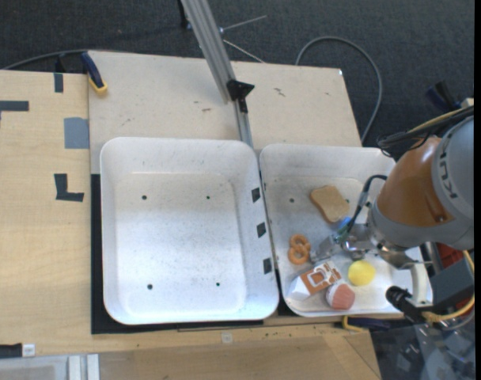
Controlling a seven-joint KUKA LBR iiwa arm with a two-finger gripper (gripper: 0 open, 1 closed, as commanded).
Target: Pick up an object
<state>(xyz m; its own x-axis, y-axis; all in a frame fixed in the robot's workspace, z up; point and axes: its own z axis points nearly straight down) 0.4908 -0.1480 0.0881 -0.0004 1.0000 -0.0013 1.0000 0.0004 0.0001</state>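
In the right bin [304, 165] lie a tan bread slice [330, 203], an orange pretzel [299, 249], a small orange and white box [320, 278], a yellow ball [361, 273] and a red and white round piece [340, 295]. My gripper [341, 241] hangs low over the bin's right half, between the bread slice and the yellow ball, just right of the pretzel. The grey arm with its orange band [410, 188] reaches in from the right and hides the bin's right side.
The left bin [122, 161] stands beside the right one, with black clips along the shared wall. A metal camera pole [213, 38] rises at the back. A blue and yellow tool [94, 74] lies at the bench's far left corner.
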